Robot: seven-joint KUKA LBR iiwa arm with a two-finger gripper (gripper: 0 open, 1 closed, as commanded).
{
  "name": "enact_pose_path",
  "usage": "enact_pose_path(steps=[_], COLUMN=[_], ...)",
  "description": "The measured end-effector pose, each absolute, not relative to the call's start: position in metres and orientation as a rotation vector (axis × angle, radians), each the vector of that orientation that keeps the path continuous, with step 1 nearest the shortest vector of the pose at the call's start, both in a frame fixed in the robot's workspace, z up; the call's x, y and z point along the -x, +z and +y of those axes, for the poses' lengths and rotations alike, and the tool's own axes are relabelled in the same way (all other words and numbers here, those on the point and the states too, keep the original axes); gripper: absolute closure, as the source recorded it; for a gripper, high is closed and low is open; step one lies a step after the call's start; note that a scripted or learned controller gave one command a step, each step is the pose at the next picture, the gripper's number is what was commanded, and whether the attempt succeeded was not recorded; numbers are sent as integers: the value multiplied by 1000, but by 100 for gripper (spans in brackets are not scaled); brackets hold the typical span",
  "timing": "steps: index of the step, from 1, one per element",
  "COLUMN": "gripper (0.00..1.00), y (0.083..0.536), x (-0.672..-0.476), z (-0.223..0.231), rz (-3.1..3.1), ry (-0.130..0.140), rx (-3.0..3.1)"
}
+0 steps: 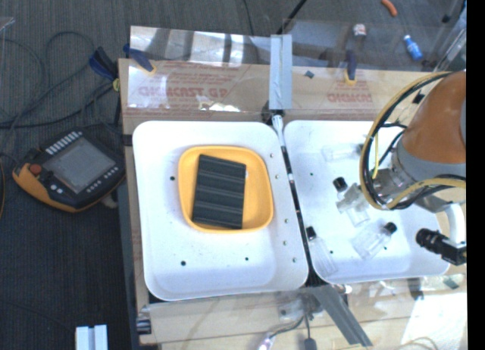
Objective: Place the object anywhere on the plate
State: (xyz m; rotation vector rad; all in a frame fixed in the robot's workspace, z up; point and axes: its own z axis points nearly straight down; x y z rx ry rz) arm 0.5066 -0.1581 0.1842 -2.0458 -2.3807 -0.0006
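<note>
The dark ribbed block (220,191) lies flat on the yellow plate (260,189), inside its rim and a little toward the near edge, tilted slightly against the plate's sides. The plate sits in the middle of the left bin (159,257). Nothing of mine touches the block. Judging by that, the placing itself looks done and what remains is to get clear.

My gripper (362,204) hangs over the right bin (318,144), well apart from the plate, above a few small clear bottles with dark caps (371,239) scattered on the white floor. My wrist and its loop of cables cover the view there, so I cannot tell how my grip is set.

Any next move should be modest, I think: stay on my side of the ridge between the bins and avoid knocking the bottles below me.
</note>
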Motion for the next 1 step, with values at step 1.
enact_pose_path(steps=[1], gripper=[0], y=[184], x=[-507], z=[-158], rz=[-2381], ry=[-1], rx=[2046])
